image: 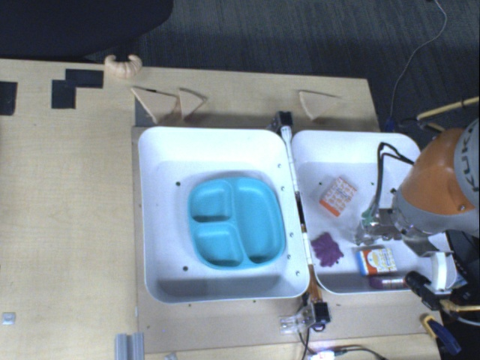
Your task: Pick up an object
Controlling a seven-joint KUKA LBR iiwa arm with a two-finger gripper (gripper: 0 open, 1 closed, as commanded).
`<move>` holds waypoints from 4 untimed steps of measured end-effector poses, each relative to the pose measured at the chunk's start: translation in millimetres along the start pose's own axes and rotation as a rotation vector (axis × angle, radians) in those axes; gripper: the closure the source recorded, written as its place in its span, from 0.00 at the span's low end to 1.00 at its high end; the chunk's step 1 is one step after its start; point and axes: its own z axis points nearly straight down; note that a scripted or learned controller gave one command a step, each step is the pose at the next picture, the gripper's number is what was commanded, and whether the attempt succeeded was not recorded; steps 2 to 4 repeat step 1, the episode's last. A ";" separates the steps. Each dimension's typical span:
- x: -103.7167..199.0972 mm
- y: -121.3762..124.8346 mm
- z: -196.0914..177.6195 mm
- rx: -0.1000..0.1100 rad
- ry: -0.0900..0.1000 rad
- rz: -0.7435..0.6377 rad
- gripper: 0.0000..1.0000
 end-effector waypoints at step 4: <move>0.1 -0.1 0.1 0.000 0.000 0.000 0.00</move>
